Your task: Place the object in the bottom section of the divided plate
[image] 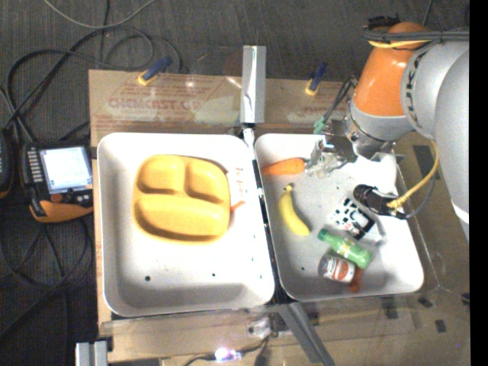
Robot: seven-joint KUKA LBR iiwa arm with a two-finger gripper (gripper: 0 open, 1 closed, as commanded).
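Observation:
The yellow divided plate (183,197) lies in the left bin (122,265), with its large bottom section toward the near side and two smaller sections at the far side. An orange carrot (279,167) lies at the far left of the right bin (404,269). My gripper (322,161) hangs low at the carrot's right end, close to it or touching it. I see nothing lifted off the bin floor.
In the right bin lie a yellow banana (293,212), a black-and-white patterned object (352,219), a green bottle (348,248) and a can (336,268). A ridge (263,204) between the bins separates the carrot from the plate. A yellow cable (418,189) loops from the arm.

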